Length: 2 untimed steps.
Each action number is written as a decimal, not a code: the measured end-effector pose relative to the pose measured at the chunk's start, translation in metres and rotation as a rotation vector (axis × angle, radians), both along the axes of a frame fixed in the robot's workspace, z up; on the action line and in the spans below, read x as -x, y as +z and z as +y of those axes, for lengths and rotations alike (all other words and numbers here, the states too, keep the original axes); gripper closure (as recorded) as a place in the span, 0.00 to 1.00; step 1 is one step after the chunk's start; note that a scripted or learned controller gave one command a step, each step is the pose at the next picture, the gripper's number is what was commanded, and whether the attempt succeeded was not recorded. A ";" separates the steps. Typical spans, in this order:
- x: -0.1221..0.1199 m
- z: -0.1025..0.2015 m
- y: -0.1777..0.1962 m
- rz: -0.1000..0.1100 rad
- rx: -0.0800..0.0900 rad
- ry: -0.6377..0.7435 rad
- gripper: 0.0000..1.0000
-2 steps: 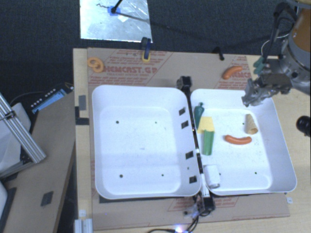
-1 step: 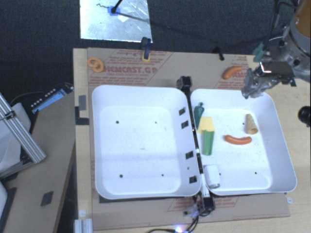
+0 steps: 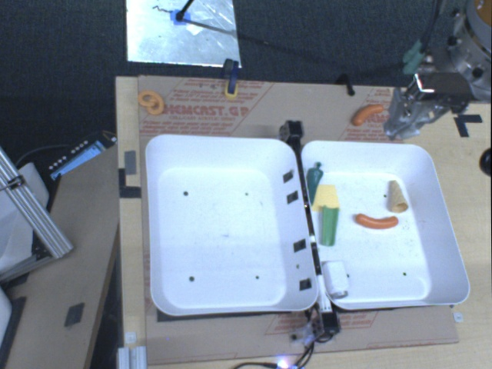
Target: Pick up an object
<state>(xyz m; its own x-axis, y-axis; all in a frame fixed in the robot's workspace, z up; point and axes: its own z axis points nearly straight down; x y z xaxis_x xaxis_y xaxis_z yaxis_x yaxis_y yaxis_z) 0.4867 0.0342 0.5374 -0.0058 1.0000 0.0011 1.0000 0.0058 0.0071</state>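
Observation:
The right bin (image 3: 438, 206) holds several small things. An orange sausage (image 3: 377, 221) lies near its middle, with a tan cone (image 3: 397, 196) just behind it. Along the bin's left wall sit a dark green pepper (image 3: 314, 181), a yellow wedge (image 3: 326, 197) and a green cylinder (image 3: 329, 224). A white block (image 3: 334, 277) rests in the front left corner. My gripper (image 3: 406, 121) hangs over the bench just behind the right bin's back rim, apart from all of these. A second orange sausage (image 3: 367, 114) lies on the bench just left of the gripper.
The left bin (image 3: 223, 221) stands beside the right one, joined by a black hinge strip (image 3: 304, 206). An orange ring (image 3: 151, 101) and a yellow-and-blue clamp (image 3: 230, 79) sit on the cardboard behind the left bin. A shiny sheet (image 3: 184, 21) lies farther back.

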 end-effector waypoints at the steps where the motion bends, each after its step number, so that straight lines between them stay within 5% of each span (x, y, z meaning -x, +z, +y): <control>1: 0.000 0.029 -0.002 0.004 0.000 0.001 1.00; 2: 0.000 0.050 -0.002 0.004 0.000 0.000 1.00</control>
<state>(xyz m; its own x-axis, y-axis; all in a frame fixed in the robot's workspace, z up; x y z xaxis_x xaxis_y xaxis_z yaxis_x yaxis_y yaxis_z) 0.4864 0.0845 0.5351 -0.0057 1.0000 0.0016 1.0000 0.0057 0.0031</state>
